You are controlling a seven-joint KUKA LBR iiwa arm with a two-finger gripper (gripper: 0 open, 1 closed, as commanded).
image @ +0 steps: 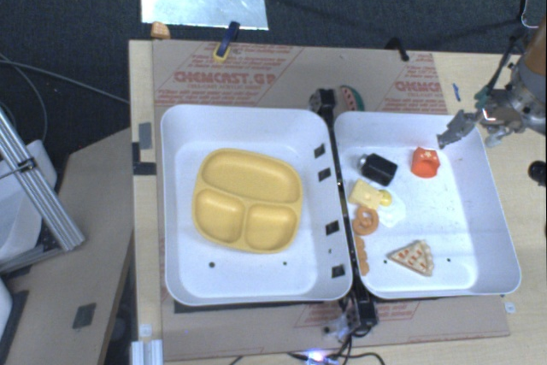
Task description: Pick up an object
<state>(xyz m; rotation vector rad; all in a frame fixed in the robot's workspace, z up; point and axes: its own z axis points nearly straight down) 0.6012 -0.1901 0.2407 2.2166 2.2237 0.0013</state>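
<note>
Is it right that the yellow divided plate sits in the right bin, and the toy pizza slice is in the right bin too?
Not quite. The camera view shows the yellow divided plate in the left bin, not the right one. The toy pizza slice is in the right bin, as you said.

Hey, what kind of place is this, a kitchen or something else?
Likely a robotics lab, not a kitchen: a robot gripper hangs over two white bins, toy food like a pizza slice, cables on dark carpet.

Red "CHEMCAST GP" print — on the board (256, 74) under the bins
</note>
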